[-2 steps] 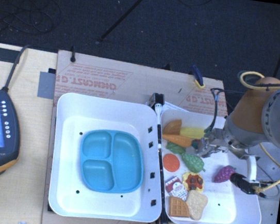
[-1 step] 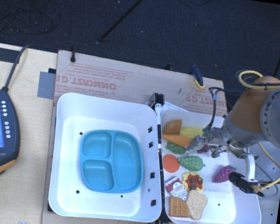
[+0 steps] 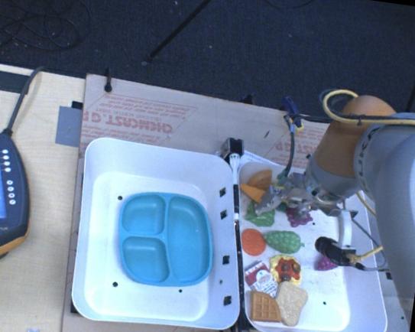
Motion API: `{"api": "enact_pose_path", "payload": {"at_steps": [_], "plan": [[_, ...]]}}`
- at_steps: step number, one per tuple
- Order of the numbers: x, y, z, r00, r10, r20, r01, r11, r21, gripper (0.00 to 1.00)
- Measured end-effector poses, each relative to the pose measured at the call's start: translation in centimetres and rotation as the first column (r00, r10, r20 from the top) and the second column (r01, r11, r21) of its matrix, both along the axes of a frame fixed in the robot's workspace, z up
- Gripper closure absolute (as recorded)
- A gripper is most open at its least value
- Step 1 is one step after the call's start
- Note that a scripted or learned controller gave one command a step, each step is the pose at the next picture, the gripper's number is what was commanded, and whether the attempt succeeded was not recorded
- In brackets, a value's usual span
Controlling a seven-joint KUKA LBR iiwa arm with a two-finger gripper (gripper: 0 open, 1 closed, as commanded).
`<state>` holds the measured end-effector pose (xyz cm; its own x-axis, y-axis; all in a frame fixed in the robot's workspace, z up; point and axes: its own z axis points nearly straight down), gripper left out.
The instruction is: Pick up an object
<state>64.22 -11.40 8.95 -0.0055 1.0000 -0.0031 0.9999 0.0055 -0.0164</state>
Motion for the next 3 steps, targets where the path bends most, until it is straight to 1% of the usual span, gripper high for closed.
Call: {"api": "enact_pose_path", "payload": {"at_steps": [1,2,3], "plan": [[0.1,0.0,1.2,1.0,-0.003,0.007,0.003,1.0,0.004,1.0],[0.1,0.0,1.2,1.0,-0.003,0.006,0.003,1.0,0.004,0.0],[0.1,0.0,2.2,1.0,-0.002,0.005,0.002,1.0,0.004,1.0]]}}
